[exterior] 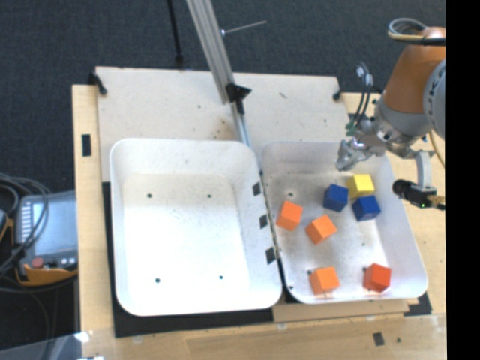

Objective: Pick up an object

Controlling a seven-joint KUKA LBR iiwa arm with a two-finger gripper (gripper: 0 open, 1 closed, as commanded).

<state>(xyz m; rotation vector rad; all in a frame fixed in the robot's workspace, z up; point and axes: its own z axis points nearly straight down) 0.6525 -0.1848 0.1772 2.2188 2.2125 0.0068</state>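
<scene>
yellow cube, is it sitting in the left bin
No, the yellow cube lies in the right bin, beside two blue cubes, just below the gripper.

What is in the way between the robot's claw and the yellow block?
Nothing visible. The gripper hangs just above and left of the yellow block, with bare bin floor between them. A blue block sits lower left of it and another blue block below, neither in the path.
</scene>
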